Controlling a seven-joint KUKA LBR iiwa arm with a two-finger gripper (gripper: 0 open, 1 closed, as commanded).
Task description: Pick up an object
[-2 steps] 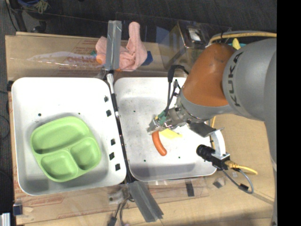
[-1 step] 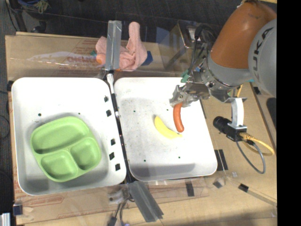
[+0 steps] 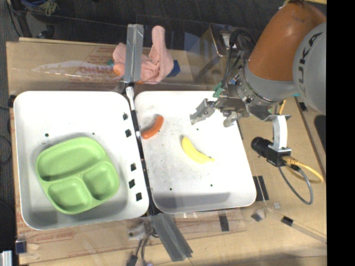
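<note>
A yellow banana (image 3: 195,150) lies in the middle of the right bin (image 3: 233,195). An orange sausage (image 3: 152,126) rests near that bin's left wall. My gripper (image 3: 213,113) hovers above the right bin's upper part, up and to the right of the banana. Its two grey fingers (image 3: 201,111) are spread apart with nothing between them.
The left bin (image 3: 33,107) holds a green divided plate (image 3: 77,173). A pink cloth (image 3: 150,60) lies behind the bins on the bench, next to a grey upright bar (image 3: 133,51). Cardboard surrounds the bins.
</note>
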